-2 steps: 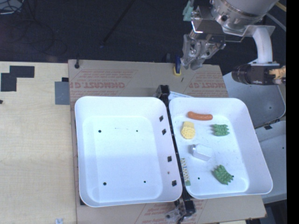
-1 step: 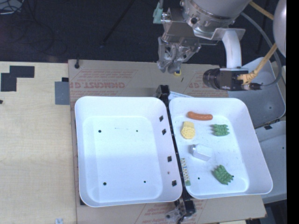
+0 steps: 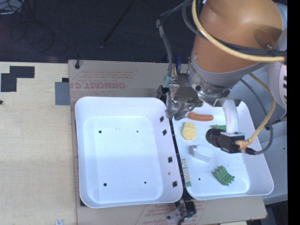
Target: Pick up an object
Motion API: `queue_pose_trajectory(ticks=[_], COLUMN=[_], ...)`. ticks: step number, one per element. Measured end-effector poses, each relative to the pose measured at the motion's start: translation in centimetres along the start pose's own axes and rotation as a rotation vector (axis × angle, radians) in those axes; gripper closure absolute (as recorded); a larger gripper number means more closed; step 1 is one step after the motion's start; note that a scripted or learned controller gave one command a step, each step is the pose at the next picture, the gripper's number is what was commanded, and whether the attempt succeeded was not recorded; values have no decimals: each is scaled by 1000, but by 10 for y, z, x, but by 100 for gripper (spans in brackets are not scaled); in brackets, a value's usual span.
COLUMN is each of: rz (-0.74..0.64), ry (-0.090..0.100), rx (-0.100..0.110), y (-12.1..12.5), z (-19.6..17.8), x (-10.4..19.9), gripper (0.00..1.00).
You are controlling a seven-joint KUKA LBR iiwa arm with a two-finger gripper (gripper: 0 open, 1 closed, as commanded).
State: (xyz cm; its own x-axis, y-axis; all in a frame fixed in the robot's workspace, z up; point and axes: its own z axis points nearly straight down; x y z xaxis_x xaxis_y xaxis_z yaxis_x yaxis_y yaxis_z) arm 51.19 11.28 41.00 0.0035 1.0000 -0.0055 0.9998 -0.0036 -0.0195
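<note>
Starting at the left, the smooth white left bin (image 3: 122,149) has nothing to grab. Next, the gripper (image 3: 174,108) hangs over the right bin (image 3: 253,184), and I cannot tell its grip. Nothing looks picked up yet. Waiting there: bumpy yellow corn (image 3: 188,131), a long orange-red sausage (image 3: 200,117), a clear block (image 3: 201,153), a spiky green toy (image 3: 223,175).

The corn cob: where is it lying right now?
In the camera view the corn cob lies in the right bin, near its upper left corner, just below the sausage and above the clear plastic piece.
</note>
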Motion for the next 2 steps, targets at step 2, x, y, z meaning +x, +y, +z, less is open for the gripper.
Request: queue_pose_trajectory(ticks=[2], rz=[-10], ry=[7], rx=[-21], y=[-36], z=[9], x=[52], gripper=[100])
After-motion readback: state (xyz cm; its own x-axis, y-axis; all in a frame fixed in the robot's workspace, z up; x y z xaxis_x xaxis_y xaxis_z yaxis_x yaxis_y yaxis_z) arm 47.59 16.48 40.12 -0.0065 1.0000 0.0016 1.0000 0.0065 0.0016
